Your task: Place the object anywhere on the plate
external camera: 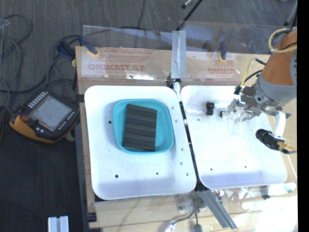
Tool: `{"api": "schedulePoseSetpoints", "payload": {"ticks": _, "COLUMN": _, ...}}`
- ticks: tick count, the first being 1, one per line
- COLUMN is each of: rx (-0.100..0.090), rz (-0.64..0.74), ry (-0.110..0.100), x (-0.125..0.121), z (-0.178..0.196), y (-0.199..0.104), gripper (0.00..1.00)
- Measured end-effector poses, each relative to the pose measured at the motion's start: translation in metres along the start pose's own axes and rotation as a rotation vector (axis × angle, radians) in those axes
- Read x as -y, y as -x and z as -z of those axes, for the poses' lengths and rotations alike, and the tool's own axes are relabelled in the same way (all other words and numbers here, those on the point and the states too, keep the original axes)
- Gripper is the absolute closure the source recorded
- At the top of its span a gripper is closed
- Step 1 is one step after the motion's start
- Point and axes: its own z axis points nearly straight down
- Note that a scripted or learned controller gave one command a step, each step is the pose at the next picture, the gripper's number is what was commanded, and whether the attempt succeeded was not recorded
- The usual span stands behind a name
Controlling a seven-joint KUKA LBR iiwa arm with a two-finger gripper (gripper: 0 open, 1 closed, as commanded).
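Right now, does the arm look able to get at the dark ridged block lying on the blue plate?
Probably yes. The dark ridged block lies uncovered on the blue plate in the left bin. The gripper is over the right bin, and only the low divider lies between.

red mirrored lettering on cardboard backboard behind the bins, too blurred to read
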Motion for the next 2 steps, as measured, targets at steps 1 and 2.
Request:
{"api": "schedulePoseSetpoints", "payload": {"ticks": 1, "rx": 0.000, "rz": 0.000, "ry": 0.000, "x": 0.000, "z": 0.000, "y": 0.000, "gripper": 0.00}}
{"api": "schedulePoseSetpoints", "payload": {"ticks": 2, "rx": -0.001, "rz": -0.123, "ry": 0.001, "x": 0.041, "z": 0.090, "y": 0.039, "gripper": 0.00}}
